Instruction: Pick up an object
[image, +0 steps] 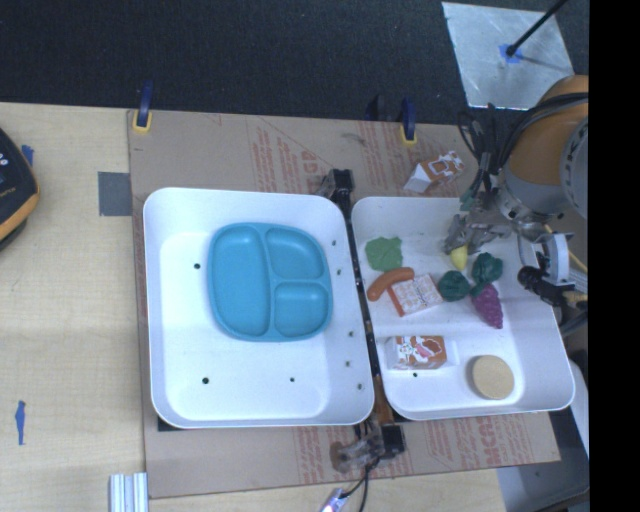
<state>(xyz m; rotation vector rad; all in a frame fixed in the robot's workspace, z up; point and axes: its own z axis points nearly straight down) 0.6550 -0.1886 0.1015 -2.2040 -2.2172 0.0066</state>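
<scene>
Currently catalogued, clock directions read on the camera view:

End effector: (468, 238) low over the upper part of the right bin (545, 400), on the grey arm (545, 165) entering from 3 o'clock; whether it is spread or pressed together cannot be told, its tip being dark and cluttered.

Nearest candidate: small yellow piece (458, 258), just beside the tip at about 6 o'clock, possibly touching it; nothing can be seen gripped.

Second candidate: dark green item (487, 267), near the tip at 4 o'clock; a second dark green lump (453, 286) lies at 6 o'clock, beyond the yellow piece.

Purple grapes: (488, 304) at 5 o'clock, long axis running 11 to 5.

Light green leaf: (383, 251) at 9 o'clock from the tip, apart from the cluster.

Orange sausage: (389, 283) at 8 o'clock, long axis running 2 to 8, touching the red-and-white packet (415, 294).

Lower row: second printed packet (417, 352) and tan round disc (492, 377), both well apart at 6 to 7 o'clock.

Obstruction: the yellow piece and the two green items sit crowded together; judged, a short descent at 6 o'clock risks nudging neighbours.

Left bin: (160, 300) holds a blue divided plate (270, 281), well apart at 9 o'clock.

Outside the bins: small packet (436, 172) on the surface at 11 o'clock.
</scene>
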